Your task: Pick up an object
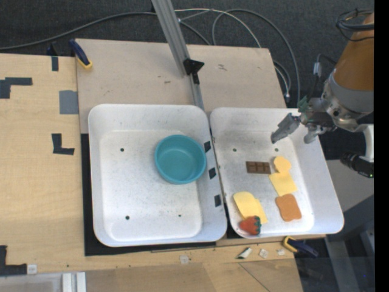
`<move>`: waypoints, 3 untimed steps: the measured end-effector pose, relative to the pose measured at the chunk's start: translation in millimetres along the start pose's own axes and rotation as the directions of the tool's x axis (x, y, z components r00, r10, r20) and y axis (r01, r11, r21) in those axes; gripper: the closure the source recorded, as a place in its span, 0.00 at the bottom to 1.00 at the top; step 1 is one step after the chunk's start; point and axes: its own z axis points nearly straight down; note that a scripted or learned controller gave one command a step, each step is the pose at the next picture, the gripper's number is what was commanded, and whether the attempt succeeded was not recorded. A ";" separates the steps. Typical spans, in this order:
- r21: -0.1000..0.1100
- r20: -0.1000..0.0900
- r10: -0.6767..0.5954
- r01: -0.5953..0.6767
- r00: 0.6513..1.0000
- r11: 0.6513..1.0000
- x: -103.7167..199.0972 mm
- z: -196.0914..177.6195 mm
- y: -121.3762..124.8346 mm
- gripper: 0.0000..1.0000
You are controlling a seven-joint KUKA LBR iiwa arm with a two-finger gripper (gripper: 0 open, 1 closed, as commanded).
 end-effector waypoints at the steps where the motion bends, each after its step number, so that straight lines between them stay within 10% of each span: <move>1: 0.000 0.000 0.000 0.000 1.000 1.000 -0.1 -0.1 0.0 0.00; 3: 0.005 -0.001 0.002 -0.002 1.000 1.000 -12.5 100.6 -14.3 0.00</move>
